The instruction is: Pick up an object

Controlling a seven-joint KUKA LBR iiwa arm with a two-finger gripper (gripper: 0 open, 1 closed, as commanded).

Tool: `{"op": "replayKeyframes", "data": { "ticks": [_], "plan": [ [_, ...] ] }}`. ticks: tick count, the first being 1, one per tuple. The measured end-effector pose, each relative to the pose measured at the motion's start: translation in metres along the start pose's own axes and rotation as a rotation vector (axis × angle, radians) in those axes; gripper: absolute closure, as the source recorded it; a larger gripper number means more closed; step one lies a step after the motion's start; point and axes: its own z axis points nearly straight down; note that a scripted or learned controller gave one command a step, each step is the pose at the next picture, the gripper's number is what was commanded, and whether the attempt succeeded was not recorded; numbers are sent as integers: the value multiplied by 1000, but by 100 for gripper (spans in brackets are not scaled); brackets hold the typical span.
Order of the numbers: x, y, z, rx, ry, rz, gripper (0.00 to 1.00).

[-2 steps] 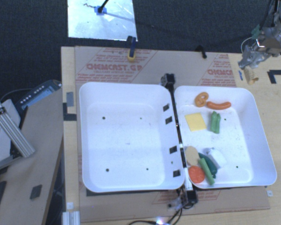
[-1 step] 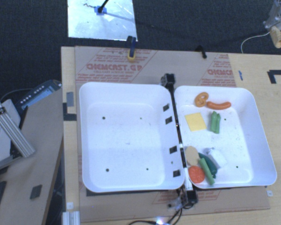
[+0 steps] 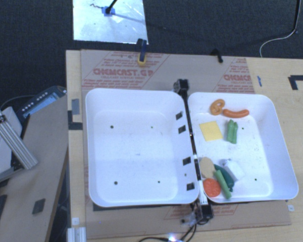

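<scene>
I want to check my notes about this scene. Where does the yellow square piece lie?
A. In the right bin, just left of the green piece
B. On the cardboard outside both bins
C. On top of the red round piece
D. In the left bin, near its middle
A: the yellow square piece lies flat in the right bin, just left of the green piece.

Beige item (image 3: 206, 166) partly under teal piece (image 3: 223, 178), white block (image 3: 236, 170) too blurred to identify
</scene>
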Motion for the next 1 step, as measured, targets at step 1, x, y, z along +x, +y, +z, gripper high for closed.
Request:
{"op": "replayKeyframes", "data": {
  "ticks": [1],
  "plan": [
    [2,1,-29,-2,1,-8,100]
  ]
}}
